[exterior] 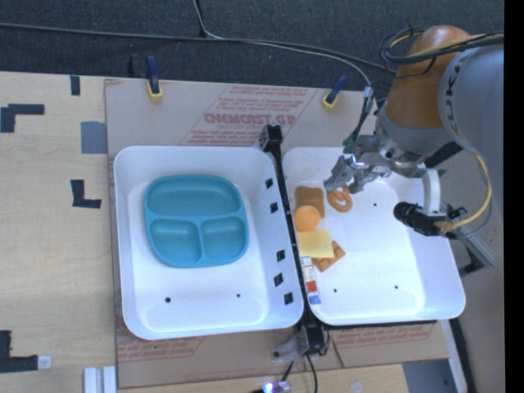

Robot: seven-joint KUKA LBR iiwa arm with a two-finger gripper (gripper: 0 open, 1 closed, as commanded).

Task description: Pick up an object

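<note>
My gripper [347, 180] hangs over the back left part of the right bin [409, 301]. A small tan pretzel ring [340, 201] shows right at its tip; whether it is held or lies on the bin floor is unclear. Left of it, along the bin's left wall, are a brown bread piece [309, 196], an orange ball [306, 218], a yellow cheese slice [315, 242] on a brown cracker [334, 257], and a small white, red and blue item [311, 283].
The left bin [131, 301] holds a teal divided plate [196, 219]. A black clamp strip [282, 236] runs between the bins. The arm's grey body and a black cable fitting [417, 215] hang over the right bin's back right.
</note>
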